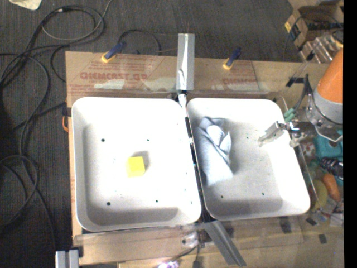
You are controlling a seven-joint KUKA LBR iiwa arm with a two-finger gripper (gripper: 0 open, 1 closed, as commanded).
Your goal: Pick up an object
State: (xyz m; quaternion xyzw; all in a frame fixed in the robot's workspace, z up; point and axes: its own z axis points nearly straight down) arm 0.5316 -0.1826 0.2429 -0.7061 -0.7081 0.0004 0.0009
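Fig.: gripper (271, 133) over right bin's (290, 202) far-right side; fingers slightly apart, holding nothing. Nearest target: grey cloth (216, 148), well left of gripper; yellow block (136, 166) farther left, in left bin (83, 205). Risk: limp cloth slips from pinch, or fingers scrape bin floor. Desk (128, 74) w/ clamps; carpet, cables around.

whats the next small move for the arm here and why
Probably shift the gripper toward the view's left and lower it over the crumpled pale blue-grey cloth. The gripper sits near the right side of the right white bin with nothing visibly held, and the cloth is the nearest object; the small yellow block lies in the left white bin.
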